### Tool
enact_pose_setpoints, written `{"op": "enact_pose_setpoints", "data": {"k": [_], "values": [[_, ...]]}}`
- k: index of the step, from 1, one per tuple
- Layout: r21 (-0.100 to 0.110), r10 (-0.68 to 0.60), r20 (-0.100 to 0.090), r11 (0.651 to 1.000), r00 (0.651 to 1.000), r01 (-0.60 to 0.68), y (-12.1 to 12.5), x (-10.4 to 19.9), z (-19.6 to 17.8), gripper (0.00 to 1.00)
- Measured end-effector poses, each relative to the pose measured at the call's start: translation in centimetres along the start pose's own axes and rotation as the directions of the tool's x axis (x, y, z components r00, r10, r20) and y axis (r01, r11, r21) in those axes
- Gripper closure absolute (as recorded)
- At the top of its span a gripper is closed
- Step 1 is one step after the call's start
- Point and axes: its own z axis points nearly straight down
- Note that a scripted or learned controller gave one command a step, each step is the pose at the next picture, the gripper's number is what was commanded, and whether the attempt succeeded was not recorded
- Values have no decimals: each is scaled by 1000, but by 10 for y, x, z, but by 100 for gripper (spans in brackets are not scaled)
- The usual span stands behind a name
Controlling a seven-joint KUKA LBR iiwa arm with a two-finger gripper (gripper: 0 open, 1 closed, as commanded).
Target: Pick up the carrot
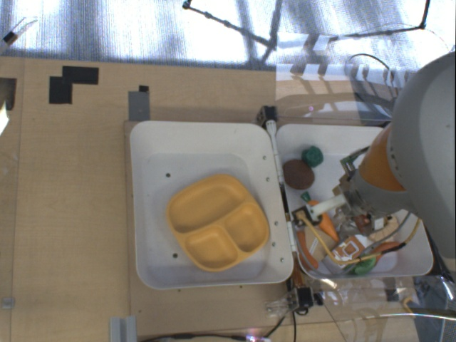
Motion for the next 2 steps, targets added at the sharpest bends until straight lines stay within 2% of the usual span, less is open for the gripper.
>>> {"op": "enact_pose_setpoints", "data": {"k": [1,2], "values": [[-6,75,-2,997,997,-75,-7,-14,-1,0],[-6,58,-6,998,998,-58,-7,-11,-11,100]]}}
